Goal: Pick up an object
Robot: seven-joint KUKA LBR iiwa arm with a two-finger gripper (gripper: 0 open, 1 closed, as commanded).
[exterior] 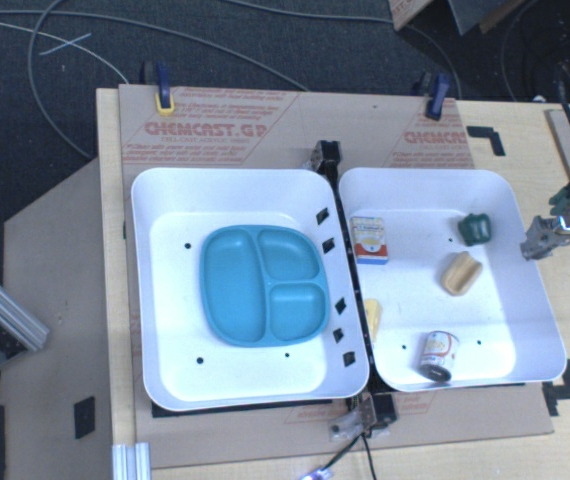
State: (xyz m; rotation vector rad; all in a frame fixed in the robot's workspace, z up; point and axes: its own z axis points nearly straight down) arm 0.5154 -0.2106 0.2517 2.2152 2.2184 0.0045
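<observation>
Jaws' state I can't tell; gripper [548,236] sits at the right bin's [525,353] edge, green cup [475,229] probably nearest, just left.

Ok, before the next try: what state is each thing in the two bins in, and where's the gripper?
Blue plate: flat, right way up, in the left bin.
Small carton: lying flat, right bin.
Green object: loose, near the right bin's far right.
Tan block: lying at a slant, apart from the rest.
Can: tipped on its side.
Yellow piece: against the divider.
Gripper: beside the right bin's right rim, nothing seen in it.
</observation>
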